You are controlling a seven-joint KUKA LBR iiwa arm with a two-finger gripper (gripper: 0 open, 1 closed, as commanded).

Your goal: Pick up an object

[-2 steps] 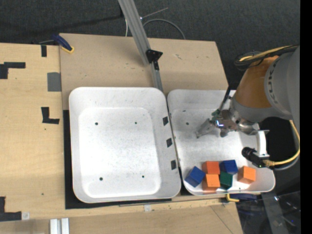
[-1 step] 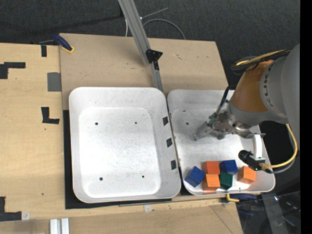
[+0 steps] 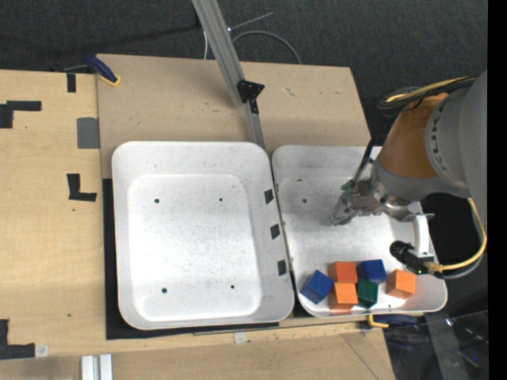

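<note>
Small matte cubes point(image 3: 348, 282) — orange, blue, green — in speckled white bin point(image 3: 317, 172).

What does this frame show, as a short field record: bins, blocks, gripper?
left bin: white, no blocks in it
right bin: white, holds all the blocks
blocks: clustered at the right bin's near edge; blue, orange, blue, orange, green, orange
gripper: over the right bin's middle, apart from the blocks
held: nothing seen between the fingers
</note>
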